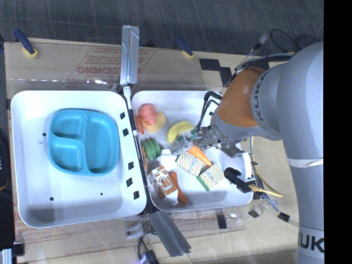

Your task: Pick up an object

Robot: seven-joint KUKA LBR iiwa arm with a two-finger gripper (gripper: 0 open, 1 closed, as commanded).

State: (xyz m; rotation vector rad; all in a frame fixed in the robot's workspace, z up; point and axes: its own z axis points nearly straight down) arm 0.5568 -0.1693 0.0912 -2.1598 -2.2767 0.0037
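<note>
So my gripper (pixel 193 141) sits low in the right-hand shallow white bin (pixel 181 99), can't tell its state. The orange plastic carrot (pixel 199 154) lies just below-right of it, long axis slanting down-right, beside the yellow plastic banana (pixel 180 131).

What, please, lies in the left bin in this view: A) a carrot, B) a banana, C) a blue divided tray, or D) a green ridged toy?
C: the blue tray sits alone in the left bin, while the banana, carrot and green toy all lie in the right bin.
</note>
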